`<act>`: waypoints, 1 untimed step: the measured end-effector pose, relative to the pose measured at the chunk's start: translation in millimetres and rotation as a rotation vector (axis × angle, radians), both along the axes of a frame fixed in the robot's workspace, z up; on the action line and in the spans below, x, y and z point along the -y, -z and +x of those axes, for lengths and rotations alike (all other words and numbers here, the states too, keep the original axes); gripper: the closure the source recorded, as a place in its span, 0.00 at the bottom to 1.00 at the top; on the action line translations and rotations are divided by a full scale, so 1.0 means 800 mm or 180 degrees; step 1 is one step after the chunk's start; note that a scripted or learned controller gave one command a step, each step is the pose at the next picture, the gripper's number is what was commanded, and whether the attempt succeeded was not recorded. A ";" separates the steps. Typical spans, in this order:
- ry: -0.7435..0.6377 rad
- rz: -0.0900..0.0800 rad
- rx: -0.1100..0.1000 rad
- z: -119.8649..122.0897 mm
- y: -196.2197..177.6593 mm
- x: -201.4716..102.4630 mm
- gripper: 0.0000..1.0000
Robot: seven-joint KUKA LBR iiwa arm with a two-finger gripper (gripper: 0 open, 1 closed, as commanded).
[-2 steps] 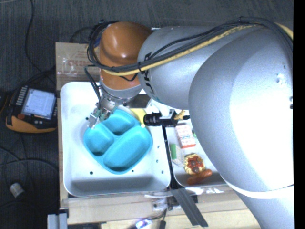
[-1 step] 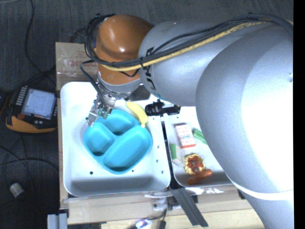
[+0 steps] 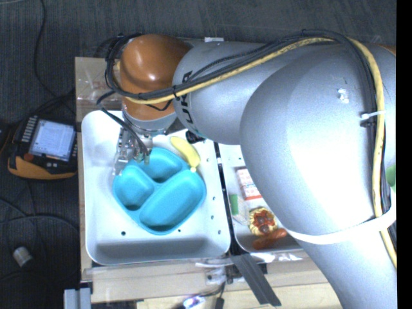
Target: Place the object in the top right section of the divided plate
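Your grey KUKA arm reaches across both shallow white bins, and its two-finger gripper hangs over the upper left part of the left white bin. The tips sit right at the upper left rim of the blue three-section plastic divided plate, which lies tilted in the middle of that bin. You can make out the metal fingers as thin vertical bars, but whether they stand apart or together cannot be told from this angle, and nothing is plainly visible between them.

The likely task object, a small yellow banana-shaped piece, rests at the plate's upper right edge, close to the bin's right wall. Whether it lies inside the top right section or just on the rim beside it is hard to tell. Its long axis runs on a slant from upper left to lower right.

The relation you should watch: the yellow piece lies to the right of the gripper, with the plate's upper section between them. If it is not yet seated, my judgement is that the gripper would need to shift right, toward the bin's right wall, and turn to close across the piece's short width.

The right white bin carries some printed packets and a reddish food item, well apart from the plate.
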State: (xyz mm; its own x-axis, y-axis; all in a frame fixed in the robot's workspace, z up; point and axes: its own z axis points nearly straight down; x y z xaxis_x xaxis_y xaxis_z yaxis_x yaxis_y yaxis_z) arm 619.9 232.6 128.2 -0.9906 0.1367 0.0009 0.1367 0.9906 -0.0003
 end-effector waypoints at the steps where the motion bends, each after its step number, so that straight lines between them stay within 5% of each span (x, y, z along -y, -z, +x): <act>1: -0.0001 0.0002 -0.0003 0.000 0.000 0.000 0.00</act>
State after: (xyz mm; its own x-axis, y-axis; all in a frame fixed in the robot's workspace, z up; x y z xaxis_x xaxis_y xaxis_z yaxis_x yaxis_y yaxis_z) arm 619.6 232.9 127.9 -0.9907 0.1363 0.0019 0.1363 0.9907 0.0003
